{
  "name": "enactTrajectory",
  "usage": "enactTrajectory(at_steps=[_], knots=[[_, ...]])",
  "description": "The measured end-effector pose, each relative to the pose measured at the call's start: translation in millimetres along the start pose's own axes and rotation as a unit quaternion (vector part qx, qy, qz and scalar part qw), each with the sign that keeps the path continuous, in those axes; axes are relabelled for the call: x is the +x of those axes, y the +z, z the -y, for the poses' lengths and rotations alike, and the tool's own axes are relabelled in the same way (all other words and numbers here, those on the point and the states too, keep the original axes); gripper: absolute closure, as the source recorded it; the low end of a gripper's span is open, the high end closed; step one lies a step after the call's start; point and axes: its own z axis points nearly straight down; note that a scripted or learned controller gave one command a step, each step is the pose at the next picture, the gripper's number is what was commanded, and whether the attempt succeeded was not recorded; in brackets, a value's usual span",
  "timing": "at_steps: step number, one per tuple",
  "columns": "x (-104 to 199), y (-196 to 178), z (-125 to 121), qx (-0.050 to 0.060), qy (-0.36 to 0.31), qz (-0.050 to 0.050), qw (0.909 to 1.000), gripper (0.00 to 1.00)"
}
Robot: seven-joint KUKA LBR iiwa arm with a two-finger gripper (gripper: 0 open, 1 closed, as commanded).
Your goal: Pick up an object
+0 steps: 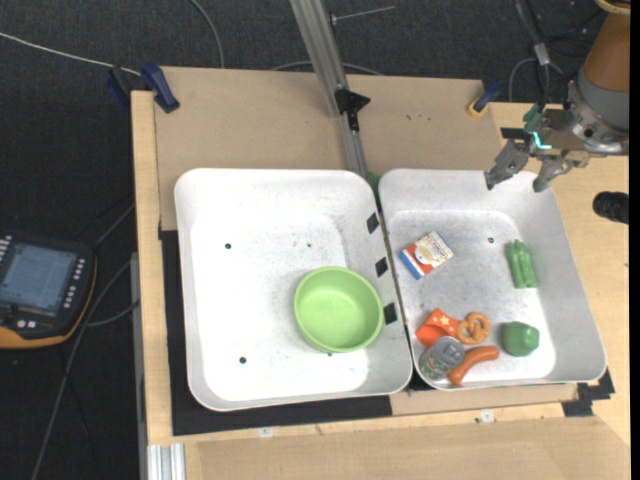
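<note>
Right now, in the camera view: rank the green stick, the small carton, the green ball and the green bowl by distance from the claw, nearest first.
The claw sits over the right bin's far right corner.
1. Green stick, right bin, near its right wall.
2. Small carton, right bin, toward the divider.
3. Green ball, right bin, near its front right corner.
4. Green bowl, left bin, front right part.

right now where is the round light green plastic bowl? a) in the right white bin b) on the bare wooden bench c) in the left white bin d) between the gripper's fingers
c: the round light green plastic bowl sits inside the left white bin, near its lower right corner, while the gripper hovers apart over the right white bin's upper edge.
</note>
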Motion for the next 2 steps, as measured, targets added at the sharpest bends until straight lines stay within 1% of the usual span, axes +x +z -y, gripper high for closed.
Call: enactTrajectory(at_steps=[1, 2], knots=[[0.0, 0.1, 0.0, 0.000, 0.000, 0.000, 1.0000, 0.00], [6.8, 55.1, 8.1, 0.003, 0.000, -0.001, 1.0000, 0.00]])
